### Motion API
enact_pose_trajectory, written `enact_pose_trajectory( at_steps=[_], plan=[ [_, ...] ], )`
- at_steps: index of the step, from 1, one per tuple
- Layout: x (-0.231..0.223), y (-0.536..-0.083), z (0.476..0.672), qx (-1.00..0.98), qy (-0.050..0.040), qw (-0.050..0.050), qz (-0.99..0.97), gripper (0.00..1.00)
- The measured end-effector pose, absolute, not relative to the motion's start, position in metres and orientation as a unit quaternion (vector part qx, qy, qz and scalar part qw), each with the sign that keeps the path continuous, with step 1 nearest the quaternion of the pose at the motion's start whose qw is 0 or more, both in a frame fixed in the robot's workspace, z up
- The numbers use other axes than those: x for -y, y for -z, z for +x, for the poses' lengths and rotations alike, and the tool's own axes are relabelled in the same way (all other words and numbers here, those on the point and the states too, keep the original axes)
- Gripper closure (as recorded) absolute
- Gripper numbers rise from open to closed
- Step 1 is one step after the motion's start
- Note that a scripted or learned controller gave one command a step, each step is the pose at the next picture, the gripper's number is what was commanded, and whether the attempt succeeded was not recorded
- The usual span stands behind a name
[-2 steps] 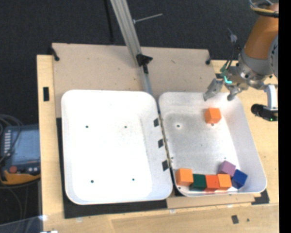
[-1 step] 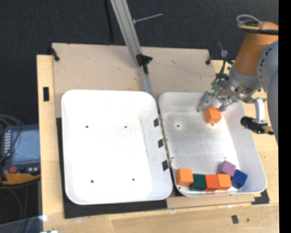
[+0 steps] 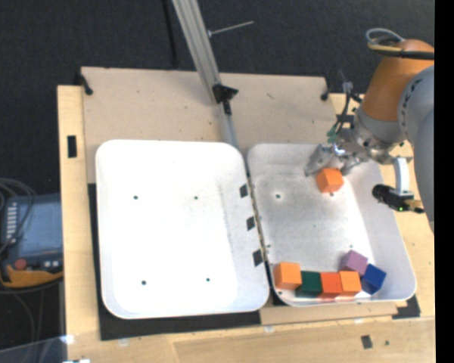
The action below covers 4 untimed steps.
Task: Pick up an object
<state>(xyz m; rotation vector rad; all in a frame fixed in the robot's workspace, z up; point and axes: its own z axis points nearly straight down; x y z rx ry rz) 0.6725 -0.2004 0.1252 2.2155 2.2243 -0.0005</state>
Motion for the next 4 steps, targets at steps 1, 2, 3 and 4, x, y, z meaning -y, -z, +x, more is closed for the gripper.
enact_pose_trajectory(
  at_steps=[1,2,3,4],
  plan=[
    [0.202,-0.136,0.673,-0.71,0.0009,0.003,0.704,1.0],
    [0.203,-0.201,0.678,-0.709,-0.002,0.004,0.705,1.0],
    [0.205,-0.24,0.679,-0.71,-0.0015,0.003,0.704,1.0],
    [0.207,-0.237,0.679,-0.71,0.0004,0.002,0.704,1.0]
  ],
)
